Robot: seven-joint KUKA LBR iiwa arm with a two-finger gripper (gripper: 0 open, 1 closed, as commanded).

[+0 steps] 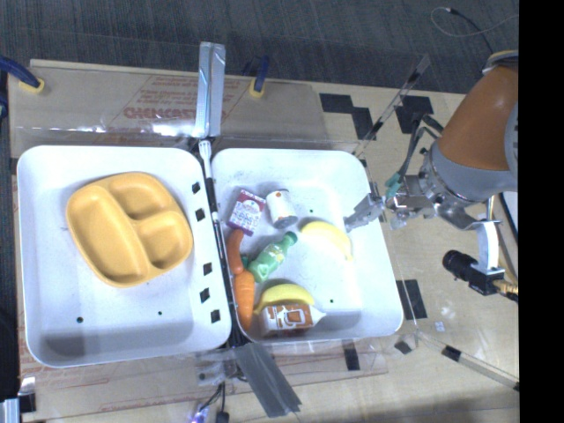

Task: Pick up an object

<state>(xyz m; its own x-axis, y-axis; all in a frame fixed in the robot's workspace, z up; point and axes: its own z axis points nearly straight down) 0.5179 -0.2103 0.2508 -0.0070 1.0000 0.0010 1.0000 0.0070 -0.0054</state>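
The pickable things are all lying in the right bin (374, 236), clustered toward the divider it shares with the left bin (35, 236). Taking the green bottle (271, 256) as the landmark: a pale yellow lemon-like piece (324, 238) is sitting just beside it on the arm's side, a small white can (281, 208) and a purple-and-white packet (248, 211) are lying just beyond it toward the far wall, an orange carrot (239, 280) is stretching along the divider on its other side, and a banana (284, 294) is curving over a small orange carton (287, 318) nearer the front wall. These pieces are crowding one another, several touching, so the carrot and the carton are partly covered.

The gripper (363, 211) is hanging over the bin's right rim, beyond the lemon-like piece from the bottle, holding nothing; whether its fingers are spread or closed cannot be told. The arm's orange band (480, 122) is being cut off at the edge.

A yellow divided plate (129, 227) is resting in the left bin, well apart from the bottle
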